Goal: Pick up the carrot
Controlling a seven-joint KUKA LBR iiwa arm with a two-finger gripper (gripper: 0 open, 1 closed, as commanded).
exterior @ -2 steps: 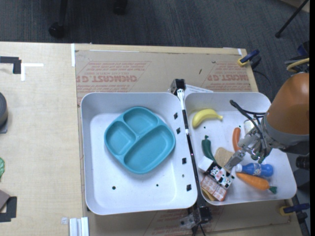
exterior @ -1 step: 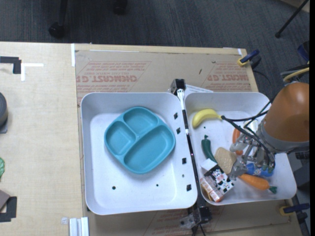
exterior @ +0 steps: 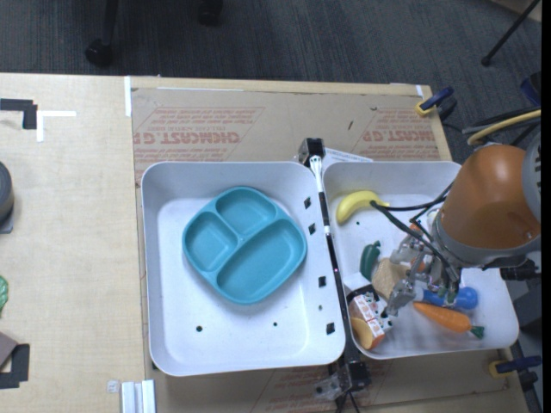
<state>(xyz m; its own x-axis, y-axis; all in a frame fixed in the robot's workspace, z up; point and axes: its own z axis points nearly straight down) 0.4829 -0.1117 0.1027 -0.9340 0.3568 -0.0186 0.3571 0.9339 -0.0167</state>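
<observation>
Approach step, judged from layout: pick not yet made.

- Carrot (exterior: 444, 317) lying flat near front edge of right bin (exterior: 508, 321), tip pointing left, green end toward right; touching or just beside a blue ball (exterior: 466, 298).
- Gripper (exterior: 405, 295) low over same bin, just left of carrot tip, above clutter: tan lump (exterior: 386, 275), small printed box (exterior: 368, 313), dark green piece (exterior: 370, 257). Banana (exterior: 356, 204) well apart toward back.
- Nothing visible between fingers. Whether apart or together: cannot tell, too blurred and tangled with cables.
- Left bin (exterior: 159, 317) holding only a blue divided plate (exterior: 245, 244).

Next move, as a judgement: shift right over carrot's middle, turn wrist to close across its short axis, descend clear of ball and box. Risk: nudging carrot against ball.
</observation>
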